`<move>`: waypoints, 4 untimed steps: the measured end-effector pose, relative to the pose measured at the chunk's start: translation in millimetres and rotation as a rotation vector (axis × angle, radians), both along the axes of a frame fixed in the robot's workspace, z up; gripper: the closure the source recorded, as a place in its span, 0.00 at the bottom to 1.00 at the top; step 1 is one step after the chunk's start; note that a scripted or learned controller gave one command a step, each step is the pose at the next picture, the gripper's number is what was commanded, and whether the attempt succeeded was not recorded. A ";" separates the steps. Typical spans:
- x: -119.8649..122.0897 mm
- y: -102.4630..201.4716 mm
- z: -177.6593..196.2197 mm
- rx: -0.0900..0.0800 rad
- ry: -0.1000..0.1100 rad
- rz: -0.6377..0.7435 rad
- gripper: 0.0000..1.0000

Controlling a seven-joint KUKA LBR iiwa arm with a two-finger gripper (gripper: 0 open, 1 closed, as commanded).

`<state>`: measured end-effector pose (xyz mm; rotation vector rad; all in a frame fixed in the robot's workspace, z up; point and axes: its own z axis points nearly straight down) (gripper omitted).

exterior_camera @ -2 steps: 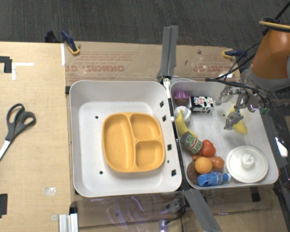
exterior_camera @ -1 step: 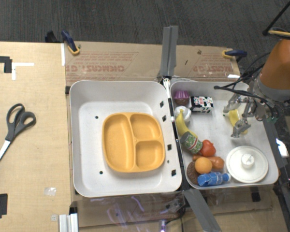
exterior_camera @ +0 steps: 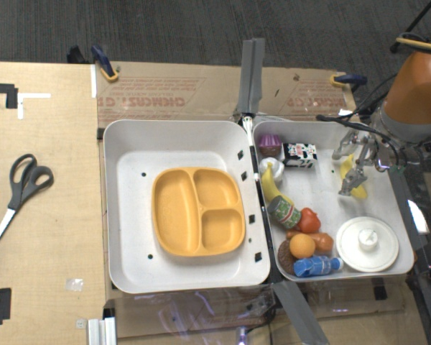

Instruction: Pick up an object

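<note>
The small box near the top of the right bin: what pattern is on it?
Black and white patches, cow-like, on the small box; it shows best in the camera view.

- One camera sits high above the bench and looks down at a slant.
- It is far enough back to see both white bins: the left bin (exterior_camera: 118, 214) and the right bin (exterior_camera: 323, 124).
- The arm (exterior_camera: 415, 92) comes in from the right side.

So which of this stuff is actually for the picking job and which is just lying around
For the job: the tool and the yellow piece under it, banana, orange, blue bottle, white lid, black-and-white box.

Lying about: scissors, blue clamps, yellow divided plate.
</note>
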<state>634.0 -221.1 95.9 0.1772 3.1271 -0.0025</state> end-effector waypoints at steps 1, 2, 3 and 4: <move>2.4 0.7 11.9 -0.003 -0.008 0.003 1.00; 2.4 0.9 11.9 -0.003 -0.007 0.003 0.00; 4.5 1.2 23.5 -0.005 -0.015 0.005 1.00; 6.7 -0.7 169.4 0.002 0.003 -0.229 1.00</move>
